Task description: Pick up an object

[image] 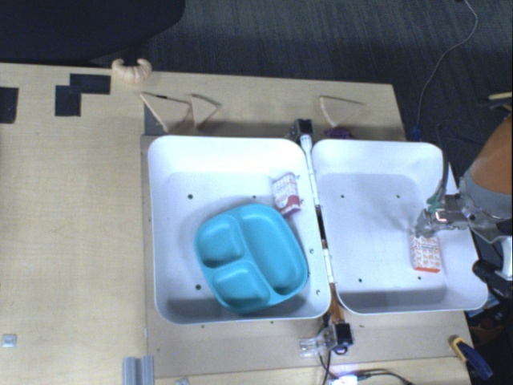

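Your gripper (431,217) sits over right bin (377,295), just above orange-white packet (426,253); finger state unclear. Blue divided plate (252,257) and small packet (286,192) in left bin (172,215).

Arm (490,184) cut off at rt edge

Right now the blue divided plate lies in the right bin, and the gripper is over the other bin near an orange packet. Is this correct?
Not quite. The camera view shows the blue divided plate in the left bin; the gripper is over the right bin, near the orange packet.
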Available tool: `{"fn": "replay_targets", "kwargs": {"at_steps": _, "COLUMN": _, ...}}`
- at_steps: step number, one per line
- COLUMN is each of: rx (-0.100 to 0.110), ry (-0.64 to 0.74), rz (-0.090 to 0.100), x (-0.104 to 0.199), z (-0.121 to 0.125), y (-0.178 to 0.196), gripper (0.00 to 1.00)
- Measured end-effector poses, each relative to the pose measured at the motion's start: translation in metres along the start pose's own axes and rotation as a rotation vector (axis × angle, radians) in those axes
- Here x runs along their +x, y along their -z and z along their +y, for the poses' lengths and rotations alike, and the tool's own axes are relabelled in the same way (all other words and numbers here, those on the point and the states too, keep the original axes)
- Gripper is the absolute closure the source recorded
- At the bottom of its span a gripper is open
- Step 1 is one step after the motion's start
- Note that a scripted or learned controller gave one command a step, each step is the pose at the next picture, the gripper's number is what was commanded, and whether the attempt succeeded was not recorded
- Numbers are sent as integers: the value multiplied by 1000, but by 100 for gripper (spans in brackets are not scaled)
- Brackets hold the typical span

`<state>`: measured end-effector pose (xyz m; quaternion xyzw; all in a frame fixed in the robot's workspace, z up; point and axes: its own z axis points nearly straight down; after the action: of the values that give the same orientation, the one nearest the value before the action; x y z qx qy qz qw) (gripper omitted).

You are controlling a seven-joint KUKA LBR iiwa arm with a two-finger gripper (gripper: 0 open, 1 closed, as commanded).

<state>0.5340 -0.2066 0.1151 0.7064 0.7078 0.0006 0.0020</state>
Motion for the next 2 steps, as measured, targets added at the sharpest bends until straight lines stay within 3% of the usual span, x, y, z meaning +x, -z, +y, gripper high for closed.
{"fn": "replay_targets", "kwargs": {"at_steps": 1, "rx": 0, "ry": 4, "rz": 2, "x": 42, "z": 30, "y": 19, "gripper": 100}}
{"fn": "replay_targets", "kwargs": {"at_steps": 2, "rx": 1, "ry": 4, "rz": 3, "x": 88, "z": -8, "y": 70, "gripper": 100}}
